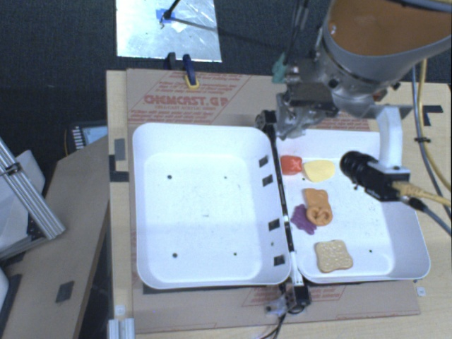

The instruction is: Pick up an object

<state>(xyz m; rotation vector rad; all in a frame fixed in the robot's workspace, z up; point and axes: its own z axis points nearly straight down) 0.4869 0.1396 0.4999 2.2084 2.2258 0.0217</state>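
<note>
The right bin (409,249) holds several small food-like items. A red piece (291,164) lies near its far left corner, with a pale yellow piece (320,169) beside it. Below them an orange pretzel shape (318,207) rests against a purple piece (304,220). A tan cracker (332,256) lies near the front edge. My gripper (291,127) hangs over the far left corner of the right bin, just above the red piece, under the grey wrist and orange band. Nothing shows between its fingers.
The left bin (205,203) sits beside the right one, with a black clipped divider (279,203) between them. A black cylindrical device (371,175) on a white bracket overhangs the right bin. Cardboard lies under both bins. A shiny metal sheet (168,20) lies at the back.
</note>
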